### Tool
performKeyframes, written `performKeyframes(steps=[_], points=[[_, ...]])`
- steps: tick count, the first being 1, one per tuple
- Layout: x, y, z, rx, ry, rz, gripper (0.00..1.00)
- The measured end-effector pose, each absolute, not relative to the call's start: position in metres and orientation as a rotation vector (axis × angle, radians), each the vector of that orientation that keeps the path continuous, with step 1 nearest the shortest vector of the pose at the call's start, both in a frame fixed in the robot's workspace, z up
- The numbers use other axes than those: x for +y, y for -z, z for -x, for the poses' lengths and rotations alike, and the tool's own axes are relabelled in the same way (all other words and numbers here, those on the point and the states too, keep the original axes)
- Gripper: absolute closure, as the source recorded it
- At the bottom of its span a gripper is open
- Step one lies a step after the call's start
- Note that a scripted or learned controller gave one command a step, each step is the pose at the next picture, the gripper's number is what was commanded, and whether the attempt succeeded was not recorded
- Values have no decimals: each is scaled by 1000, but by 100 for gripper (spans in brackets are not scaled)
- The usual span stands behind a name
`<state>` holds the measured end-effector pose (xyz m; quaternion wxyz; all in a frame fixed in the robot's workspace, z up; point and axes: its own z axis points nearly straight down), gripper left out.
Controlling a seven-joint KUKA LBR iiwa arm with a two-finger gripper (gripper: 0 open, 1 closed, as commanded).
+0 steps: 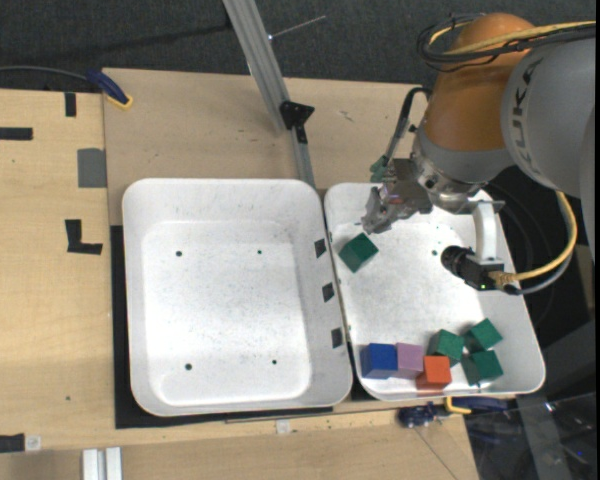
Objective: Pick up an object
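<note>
A green block lies tilted in the right bin, close to that bin's left wall. My gripper hangs over the upper left part of the right bin, its tip just above and to the right of the green block. The view does not settle whether the block touches the gripper or rests on the bin floor. A blue cube, a purple cube, an orange cube and three more green blocks crowd the bin's near edge.
The left bin stands beside the right one, sharing a raised rim with black clips. A slanted metal bar crosses behind the bins. The arm's body and yellow cable cover the right bin's far right side.
</note>
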<state>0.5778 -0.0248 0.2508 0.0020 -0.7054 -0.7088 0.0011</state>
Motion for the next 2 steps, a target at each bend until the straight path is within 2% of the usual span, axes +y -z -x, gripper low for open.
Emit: performKeyframes(steps=[1,2], points=[[22,-234,-555,-2224,-4,2212,100],[67,-225,-540,-2225,-4,2213,100]])
